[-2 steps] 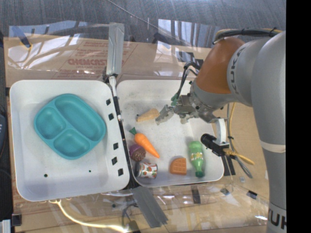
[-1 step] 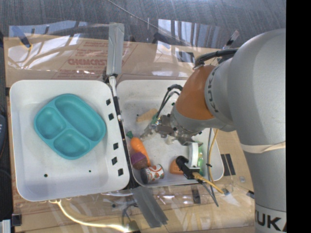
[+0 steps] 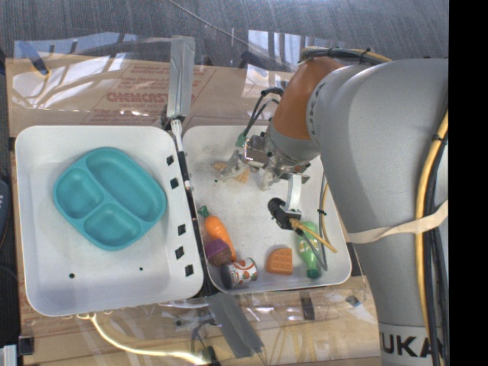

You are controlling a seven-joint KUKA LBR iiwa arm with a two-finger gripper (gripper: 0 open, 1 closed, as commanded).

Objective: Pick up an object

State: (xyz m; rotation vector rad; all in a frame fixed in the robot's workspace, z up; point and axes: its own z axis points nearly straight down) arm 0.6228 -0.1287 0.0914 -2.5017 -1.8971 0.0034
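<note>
Surface holds two white bins; teal plate (image 3: 110, 197) in left bin (image 3: 38, 280); tool (image 3: 255, 166) low in right bin (image 3: 335, 269), finger state unclear; carrot (image 3: 216, 228) near divider.

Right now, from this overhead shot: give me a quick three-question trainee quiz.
1. True or false: the teal plate lies in the left bin.
2. Which lies nearest the bins' shared wall: A) carrot B) waffle C) green bottle?
3. Fill in: the gripper hangs over the ___ bin.

Key: 1 true. 2 A. 3 right.
</note>
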